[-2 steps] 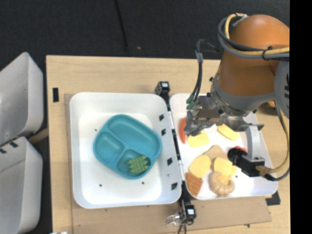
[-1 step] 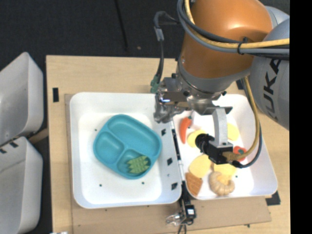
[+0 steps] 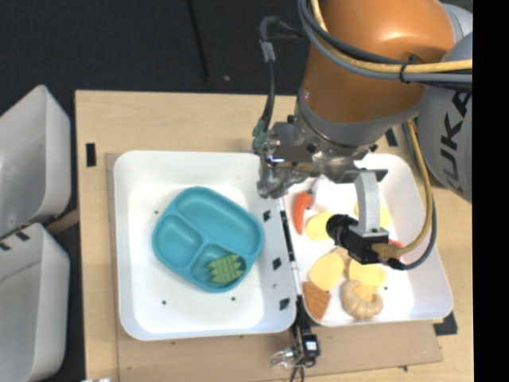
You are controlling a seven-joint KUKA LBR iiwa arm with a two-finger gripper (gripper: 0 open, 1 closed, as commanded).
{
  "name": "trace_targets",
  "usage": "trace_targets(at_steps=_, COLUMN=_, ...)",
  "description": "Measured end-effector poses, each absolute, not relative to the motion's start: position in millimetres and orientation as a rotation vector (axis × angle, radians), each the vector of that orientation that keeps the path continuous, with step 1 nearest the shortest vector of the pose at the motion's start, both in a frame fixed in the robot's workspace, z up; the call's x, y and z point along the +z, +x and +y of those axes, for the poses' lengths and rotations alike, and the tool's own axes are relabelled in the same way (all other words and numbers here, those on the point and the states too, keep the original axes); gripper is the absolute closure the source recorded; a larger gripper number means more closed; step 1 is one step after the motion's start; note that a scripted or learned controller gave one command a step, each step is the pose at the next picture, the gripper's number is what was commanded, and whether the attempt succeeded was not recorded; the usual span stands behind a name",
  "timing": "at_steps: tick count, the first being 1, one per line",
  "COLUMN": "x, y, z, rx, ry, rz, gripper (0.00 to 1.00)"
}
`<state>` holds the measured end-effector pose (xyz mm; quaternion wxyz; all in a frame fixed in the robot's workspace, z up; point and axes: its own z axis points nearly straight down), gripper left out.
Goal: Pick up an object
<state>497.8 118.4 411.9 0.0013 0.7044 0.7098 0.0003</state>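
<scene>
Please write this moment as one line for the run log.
gripper: at inner edge of right bin | right bin: orange carrot, yellow pieces, croissant | left bin: blue tray, green item in one compartment

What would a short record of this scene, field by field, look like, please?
left bin: holds a blue divided tray
tray content: green piece in one small compartment
right bin: orange carrot-like piece, yellow pieces, brown waffle-like piece, tan pastry-like piece
gripper: over the right bin's inner edge, near the orange piece
</scene>
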Motion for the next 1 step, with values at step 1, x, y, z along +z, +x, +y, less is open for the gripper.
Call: trace_targets(at_steps=1, x=264.3, y=488.3, z=158.4, rx=-0.023, ry=2.219, rz=2.236, gripper=1.00)
